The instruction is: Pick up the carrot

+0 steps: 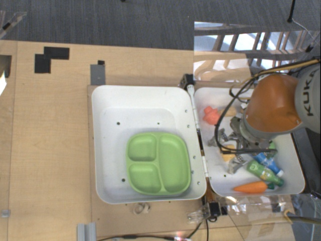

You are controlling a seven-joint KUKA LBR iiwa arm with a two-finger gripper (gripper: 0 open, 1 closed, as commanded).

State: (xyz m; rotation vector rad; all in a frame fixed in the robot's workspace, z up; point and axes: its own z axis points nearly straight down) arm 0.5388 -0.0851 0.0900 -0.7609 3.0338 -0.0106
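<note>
A: Dark grey carpet is seen behind a light wooden desk [50, 149]; two shallow white bins are set side by side on it. Black markers are stuck near the desk's far left corner.

B: Left bin [108, 102]?

A: A green divided plate [158, 162] with three compartments is laid flat in it, toward the near side.

B: Right bin [296, 177]?

A: The carrot [250, 187] is seen lying on its side near the front rim, tip pointing left. A green bottle [259, 171] and a blue item [267, 163] are placed just behind it. A pink-orange object [211, 115] is set near the far left corner.

B: Arm?

A: The grey arm with the orange band [271, 104] is positioned over the right bin. The gripper [239, 160] is lowered just behind the bottle, apart from the carrot. Whether it is released or clenched cannot be told; nothing is seen grasped.
</note>
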